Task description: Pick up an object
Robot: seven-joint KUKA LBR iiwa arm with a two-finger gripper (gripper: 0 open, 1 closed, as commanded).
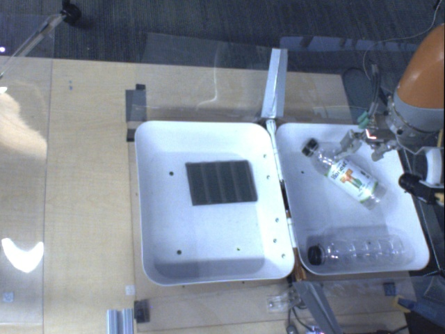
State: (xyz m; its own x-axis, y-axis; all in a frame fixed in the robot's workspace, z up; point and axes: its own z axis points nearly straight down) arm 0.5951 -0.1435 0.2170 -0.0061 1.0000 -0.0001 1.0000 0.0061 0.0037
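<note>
Reaching into the right-hand shallow white bin [410,239], your claw [367,139] hangs spread wide just above the small clear plastic bottle with a colourful label [344,172], not yet gripping. Next you'd need to lower and close across its body.

We see our arm [423,82] as a rounded orange band over a grey wrist collar. Beneath it, our gripper [364,142] shows pale metal fingers, with thin dark cables just above.
</note>
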